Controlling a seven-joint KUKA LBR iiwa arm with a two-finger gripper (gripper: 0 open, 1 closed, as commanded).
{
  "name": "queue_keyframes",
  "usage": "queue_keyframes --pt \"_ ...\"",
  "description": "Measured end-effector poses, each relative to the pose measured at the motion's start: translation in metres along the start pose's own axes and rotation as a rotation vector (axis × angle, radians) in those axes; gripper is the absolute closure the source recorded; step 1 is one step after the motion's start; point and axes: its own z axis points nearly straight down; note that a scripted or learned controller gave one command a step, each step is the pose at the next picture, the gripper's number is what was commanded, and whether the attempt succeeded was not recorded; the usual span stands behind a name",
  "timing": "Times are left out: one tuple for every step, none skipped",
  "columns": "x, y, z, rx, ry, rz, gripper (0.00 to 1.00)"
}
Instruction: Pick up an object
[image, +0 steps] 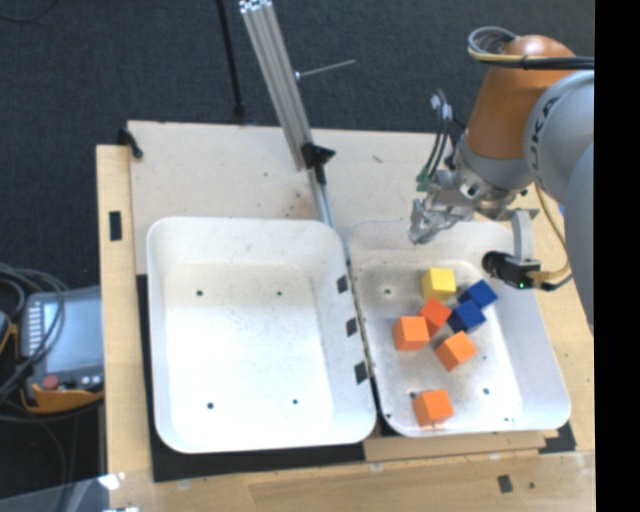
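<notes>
The gripper (432, 222), grip unreadable from here, hangs above the small yellow foam-like cube (438, 282) — probably light, stiff, best pinched across flat sides.

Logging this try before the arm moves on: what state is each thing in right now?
pincer: raised above the right bin's far edge, nothing between its fingers
yellow block: lying in the right bin
blue blocks: in the bin
orange blocks: in the bin, one apart near the front

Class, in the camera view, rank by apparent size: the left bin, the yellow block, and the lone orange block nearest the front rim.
1. left bin, by far largest.
2. yellow block and lone orange block: look alike, not ranked.
</notes>
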Motion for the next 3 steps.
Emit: queue_keyframes --pt "0.051 -0.013 0.001 0.001 0.001 -0.001 1.0" --pt "0.103 -0.012 -0.018 -0.004 0.003 -0.003 1.0" --pt "0.161 -0.018 -0.031 -0.003 0.003 -0.004 1.0"
